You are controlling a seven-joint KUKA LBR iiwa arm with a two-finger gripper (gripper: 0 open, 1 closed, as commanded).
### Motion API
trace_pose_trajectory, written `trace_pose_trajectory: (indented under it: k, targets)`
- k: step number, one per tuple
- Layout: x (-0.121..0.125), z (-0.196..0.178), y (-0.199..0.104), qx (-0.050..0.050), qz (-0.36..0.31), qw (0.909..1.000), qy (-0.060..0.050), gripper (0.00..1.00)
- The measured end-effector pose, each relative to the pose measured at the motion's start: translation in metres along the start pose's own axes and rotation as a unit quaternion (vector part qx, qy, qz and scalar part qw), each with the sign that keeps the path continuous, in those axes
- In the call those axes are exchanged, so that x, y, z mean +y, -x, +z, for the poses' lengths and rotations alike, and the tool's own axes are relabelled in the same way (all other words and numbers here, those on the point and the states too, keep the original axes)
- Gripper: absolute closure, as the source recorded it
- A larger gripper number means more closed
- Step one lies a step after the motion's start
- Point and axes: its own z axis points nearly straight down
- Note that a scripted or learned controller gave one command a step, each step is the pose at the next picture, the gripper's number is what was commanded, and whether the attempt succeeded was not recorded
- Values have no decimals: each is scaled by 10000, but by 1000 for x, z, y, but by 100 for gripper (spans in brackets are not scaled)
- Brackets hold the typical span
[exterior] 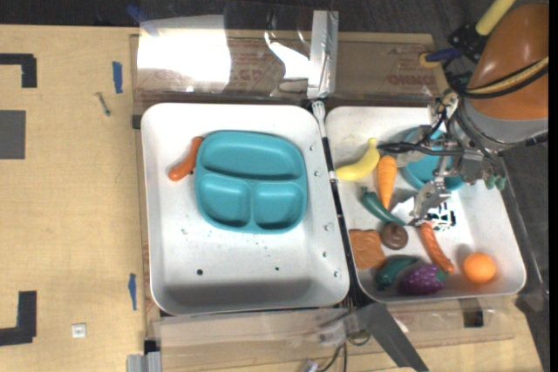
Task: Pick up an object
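Two shallow white bins side by side on the bench (61, 187). In the left bin (161, 266), a teal divided tray (251, 179) near the middle, with an orange sausage-like toy (184, 159) touching its left edge, tilted.

In the right bin (514, 270), a heap of toy food. Near the left wall, a yellow banana (361, 163); just beside it, an upright orange carrot (385, 179); under the carrot, a dark green pepper-like piece (377, 207). Lower, a small brown round thing (395, 234) and a flat orange-brown piece (366, 248). Along the front wall, a dark green object (394, 269) touching a purple bunch of grapes (423, 278), then a round orange fruit (479, 267) at the right. Between them, a second slanted carrot (435, 246).

Grey arm with orange band (514, 57) reaching in from the right, over the upper part of the right bin. Claw (433, 194) low over the middle of this bin, near a teal bowl-like thing (420, 163), just above the slanted carrot. Cannot tell the claw's state: too small and cluttered. Nothing visibly gripped.
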Motion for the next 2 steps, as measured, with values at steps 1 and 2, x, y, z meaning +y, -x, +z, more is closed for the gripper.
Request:
trace_pose_trajectory:
  k: [1, 2]
  targets:
    - [9, 113, 7, -47, 243, 9997, -5, 0]
    - [10, 100, 11, -101, 233, 9997, -11, 100]
